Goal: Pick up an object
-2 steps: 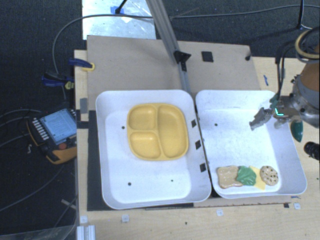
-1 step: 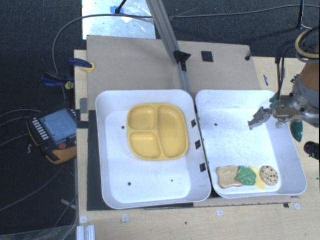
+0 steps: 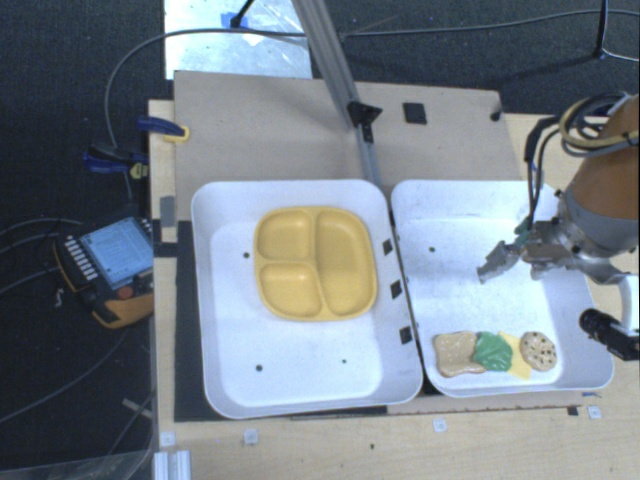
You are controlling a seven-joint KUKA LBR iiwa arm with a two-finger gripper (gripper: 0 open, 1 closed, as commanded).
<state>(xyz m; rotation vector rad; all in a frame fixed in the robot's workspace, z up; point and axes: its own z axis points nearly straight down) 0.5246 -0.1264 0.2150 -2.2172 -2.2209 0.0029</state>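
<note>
While the hand (image 3: pixel 497 264), its finger state unclear, hovers apart, toy food (image 3: pixel 495 352) lies below it.

One fixed camera above the bench (image 3: pixel 300 128), looking down at a slant, both bins (image 3: pixel 215 298) in frame

Bright, even light — slightly soft.

A grey arm (image 3: pixel 600 223) with an orange band is seen, looped with cables and ended by a grey metal gripper (image 3: pixel 497 264).
</note>
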